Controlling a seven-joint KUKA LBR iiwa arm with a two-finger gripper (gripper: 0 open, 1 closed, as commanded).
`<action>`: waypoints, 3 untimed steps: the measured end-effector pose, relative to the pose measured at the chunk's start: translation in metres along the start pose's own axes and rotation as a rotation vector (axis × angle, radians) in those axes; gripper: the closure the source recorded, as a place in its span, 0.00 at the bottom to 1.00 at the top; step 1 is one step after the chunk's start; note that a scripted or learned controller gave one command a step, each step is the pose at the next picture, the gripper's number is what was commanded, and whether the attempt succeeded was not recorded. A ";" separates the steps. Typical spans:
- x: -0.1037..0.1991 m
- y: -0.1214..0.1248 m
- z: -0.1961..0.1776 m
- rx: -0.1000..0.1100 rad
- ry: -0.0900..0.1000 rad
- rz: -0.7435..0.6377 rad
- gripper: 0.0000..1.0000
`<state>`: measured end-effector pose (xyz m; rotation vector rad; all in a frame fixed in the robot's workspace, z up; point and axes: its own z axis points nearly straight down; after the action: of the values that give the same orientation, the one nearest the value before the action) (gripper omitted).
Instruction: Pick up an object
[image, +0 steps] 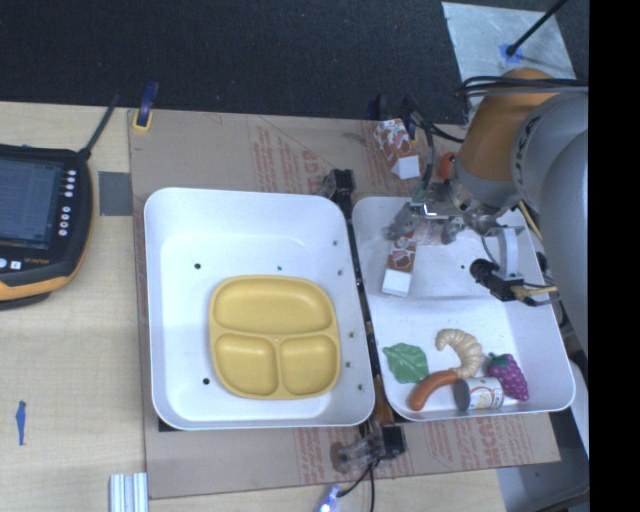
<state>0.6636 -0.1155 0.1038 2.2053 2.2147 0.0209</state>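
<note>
Bright, even light; slightly soft focus

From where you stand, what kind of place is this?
Probably a robotics lab set up for grasping trials: a grey and orange robot arm reaches over two white bins, toy food such as plastic grapes lies in one, and a handheld control pendant sits nearby.

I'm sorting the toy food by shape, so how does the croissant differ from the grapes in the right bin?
The croissant is tan and curved like a crescent; the grapes are purple and form a knobbly cluster. The croissant looks longer and lies nearer the bin's middle, while the grapes lie nearer the right rim. Both lie loose in the right bin, close together and apart from the gripper.
</note>
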 end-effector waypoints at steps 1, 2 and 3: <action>-0.088 -0.008 0.011 0.023 0.000 0.003 0.00; -0.017 -0.069 0.011 0.026 0.002 -0.003 0.00; -0.019 -0.069 0.000 0.027 0.001 -0.004 1.00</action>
<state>0.5951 -0.1349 0.1022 2.2145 2.2334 -0.0085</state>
